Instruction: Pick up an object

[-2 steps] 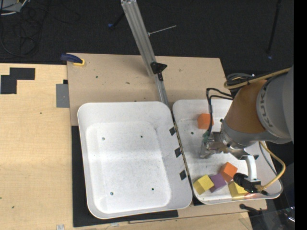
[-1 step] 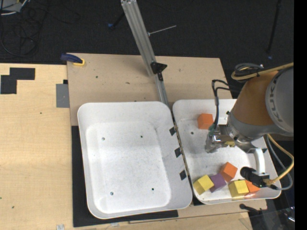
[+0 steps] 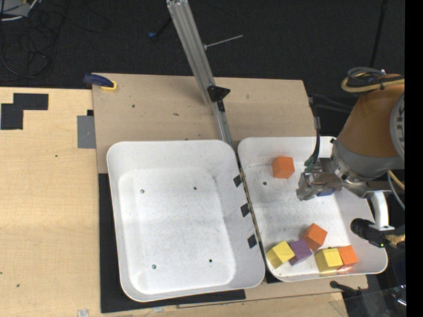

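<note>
Two-finger gripper (image 3: 309, 189) low in the right white bin (image 3: 291, 276), fingertips too blurry — can't tell its state, small orange cube (image 3: 283, 167) sits just beside it — apart, loose blocks (image 3: 314, 246) clustered near the front.

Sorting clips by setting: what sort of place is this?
Probably a robotics lab: a grey robot arm over two white bins holding coloured blocks, with loose cables behind.
</note>
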### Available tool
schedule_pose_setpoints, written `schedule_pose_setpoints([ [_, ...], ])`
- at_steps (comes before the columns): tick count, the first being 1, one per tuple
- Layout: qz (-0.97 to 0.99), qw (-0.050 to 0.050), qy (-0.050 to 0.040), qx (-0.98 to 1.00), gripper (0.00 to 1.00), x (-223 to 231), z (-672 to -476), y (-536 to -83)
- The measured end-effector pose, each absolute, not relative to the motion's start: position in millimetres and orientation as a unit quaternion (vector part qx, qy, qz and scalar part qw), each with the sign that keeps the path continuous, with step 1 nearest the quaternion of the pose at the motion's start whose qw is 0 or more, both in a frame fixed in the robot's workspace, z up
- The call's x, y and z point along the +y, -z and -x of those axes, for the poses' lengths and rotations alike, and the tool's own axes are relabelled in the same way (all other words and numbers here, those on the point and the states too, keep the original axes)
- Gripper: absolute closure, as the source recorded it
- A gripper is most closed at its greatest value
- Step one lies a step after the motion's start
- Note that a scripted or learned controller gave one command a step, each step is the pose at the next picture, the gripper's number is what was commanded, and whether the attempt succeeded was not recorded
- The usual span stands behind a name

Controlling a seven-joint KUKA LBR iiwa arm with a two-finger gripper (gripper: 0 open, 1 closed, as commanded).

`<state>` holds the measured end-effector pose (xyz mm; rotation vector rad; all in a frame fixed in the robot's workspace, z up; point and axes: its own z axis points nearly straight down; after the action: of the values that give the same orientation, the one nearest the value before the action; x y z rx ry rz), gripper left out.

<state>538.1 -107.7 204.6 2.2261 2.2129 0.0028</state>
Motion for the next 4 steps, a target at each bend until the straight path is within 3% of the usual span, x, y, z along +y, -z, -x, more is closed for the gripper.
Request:
schedule_pose_setpoints([
  [1, -0.707, 0.000, -0.0003, 0.707, 1.00, -109, -538.6, -229],
  [3, -0.706, -0.002, 0.0005, 0.708, 1.00, -15, -556.8, -237],
  [4, -0.705, -0.001, -0.0003, 0.709, 1.00, 39, -579.6, -242],
])
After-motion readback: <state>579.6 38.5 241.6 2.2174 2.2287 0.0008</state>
